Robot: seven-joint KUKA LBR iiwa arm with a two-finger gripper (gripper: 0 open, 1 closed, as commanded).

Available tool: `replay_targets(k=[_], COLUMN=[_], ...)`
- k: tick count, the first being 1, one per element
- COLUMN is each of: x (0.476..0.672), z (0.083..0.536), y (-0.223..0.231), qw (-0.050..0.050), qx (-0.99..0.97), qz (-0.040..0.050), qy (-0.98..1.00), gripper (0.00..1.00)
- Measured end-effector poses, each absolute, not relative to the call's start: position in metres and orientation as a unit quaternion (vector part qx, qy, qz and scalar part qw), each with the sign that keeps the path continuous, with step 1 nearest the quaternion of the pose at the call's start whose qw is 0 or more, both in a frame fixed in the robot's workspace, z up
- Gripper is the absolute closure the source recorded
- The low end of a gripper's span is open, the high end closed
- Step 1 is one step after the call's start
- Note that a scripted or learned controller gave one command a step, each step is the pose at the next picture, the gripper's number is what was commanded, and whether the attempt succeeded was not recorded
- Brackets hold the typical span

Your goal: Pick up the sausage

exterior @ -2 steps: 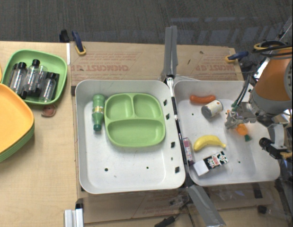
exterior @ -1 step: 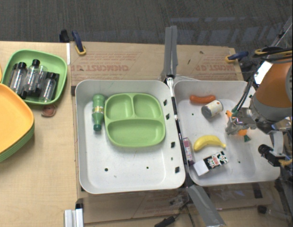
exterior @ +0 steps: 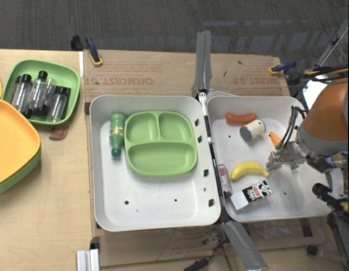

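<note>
Grey two-finger gripper [exterior: 277, 161] hovers low at right of frame, finger state impossible to tell, just beside the curved yellow banana [exterior: 248, 170]. Approach step, I'd say: next, travel up-frame past the pale cylindrical can [exterior: 252, 130] to the reddish-orange sausage [exterior: 241, 118].

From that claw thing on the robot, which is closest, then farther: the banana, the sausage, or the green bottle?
Measured from the gripper:
1. Banana, just beside it in the right bin.
2. Sausage, at that bin's far edge.
3. Green bottle, over in the left bin, beside the green plate.
</note>
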State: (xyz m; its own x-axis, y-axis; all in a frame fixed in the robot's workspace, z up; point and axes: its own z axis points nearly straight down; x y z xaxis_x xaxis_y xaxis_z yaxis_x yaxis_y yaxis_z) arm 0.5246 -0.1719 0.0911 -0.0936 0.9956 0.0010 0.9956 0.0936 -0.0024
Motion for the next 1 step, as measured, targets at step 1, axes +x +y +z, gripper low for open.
replay_targets(k=[1], x=[0.5378], z=[0.0916], y=[-0.2016], qw=[0.000], qx=[-0.637], qz=[0.0002], qy=[-0.771], gripper=[1.00])
